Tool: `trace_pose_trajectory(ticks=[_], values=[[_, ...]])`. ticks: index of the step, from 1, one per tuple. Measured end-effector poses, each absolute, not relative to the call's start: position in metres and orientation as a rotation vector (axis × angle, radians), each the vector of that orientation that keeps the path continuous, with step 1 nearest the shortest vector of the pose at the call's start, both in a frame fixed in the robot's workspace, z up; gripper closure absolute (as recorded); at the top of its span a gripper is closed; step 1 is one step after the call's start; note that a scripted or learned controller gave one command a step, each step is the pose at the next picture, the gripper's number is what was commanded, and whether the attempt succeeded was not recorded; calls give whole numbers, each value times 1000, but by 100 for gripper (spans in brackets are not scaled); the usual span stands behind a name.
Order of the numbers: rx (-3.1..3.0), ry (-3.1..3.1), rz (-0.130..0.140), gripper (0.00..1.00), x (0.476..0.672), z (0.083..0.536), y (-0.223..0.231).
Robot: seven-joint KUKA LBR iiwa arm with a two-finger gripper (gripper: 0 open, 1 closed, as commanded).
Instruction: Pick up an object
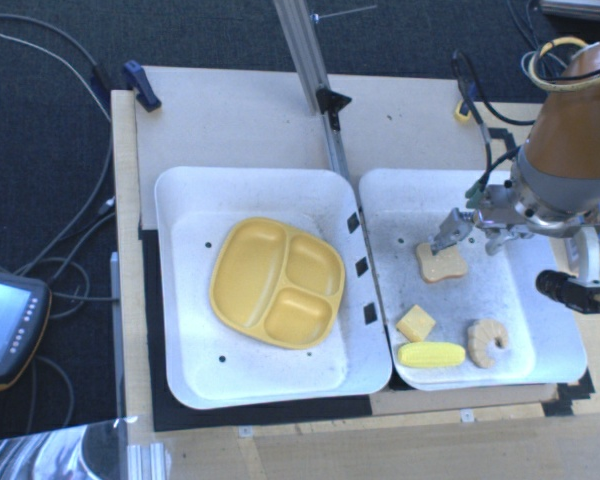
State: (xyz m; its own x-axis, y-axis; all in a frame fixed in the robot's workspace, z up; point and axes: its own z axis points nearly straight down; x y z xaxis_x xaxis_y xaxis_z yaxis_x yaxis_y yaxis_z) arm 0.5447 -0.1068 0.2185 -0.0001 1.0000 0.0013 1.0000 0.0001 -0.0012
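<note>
Approach step: gripper point(458, 230) hangs just above toast slice point(441, 264), finger state unclear; next needs descent and pinch.

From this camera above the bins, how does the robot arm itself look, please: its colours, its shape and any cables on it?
The arm enters from the right as a thick rounded body with an orange-brown band and grey below it. The wrist carries a cluster of grey metal parts, ending in a slim metallic gripper. Black cables run along the arm, and a yellow and white cable loop sits near its top. A black part sticks out lower right.
</note>
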Motion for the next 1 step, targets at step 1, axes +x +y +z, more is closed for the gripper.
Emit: trace_pose_trajectory(ticks=[1], values=[[-2216,-2216,6,0,548,157,-110]])
